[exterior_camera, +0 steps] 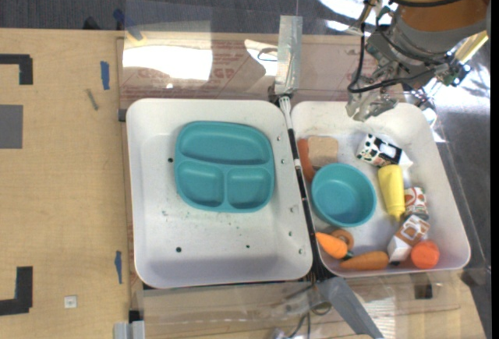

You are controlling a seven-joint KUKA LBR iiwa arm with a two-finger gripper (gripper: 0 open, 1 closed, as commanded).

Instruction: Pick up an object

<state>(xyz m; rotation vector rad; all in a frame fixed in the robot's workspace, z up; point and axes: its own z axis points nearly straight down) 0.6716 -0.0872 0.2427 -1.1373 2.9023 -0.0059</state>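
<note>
My gripper point(371, 107) hangs over the back edge of the right bin point(448, 197), below the grey wrist and its orange band. Nothing shows beneath it except white bin floor. Just in front of it and slightly right lies a black-and-white patterned block point(379, 149). A tan bread-like piece point(322, 149) lies to the gripper's front left. A teal bowl point(343, 195) stands in the middle of the bin, with a yellow bottle point(391, 189) beside it on the right.
Along the right bin's front lie a carrot point(366, 259), an orange piece point(334, 245), a small carton point(409, 230) and an orange ball point(425, 254). The left bin point(148, 197) holds a teal divided plate point(224, 166). A metal divider point(289, 57) stands behind the bins.
</note>
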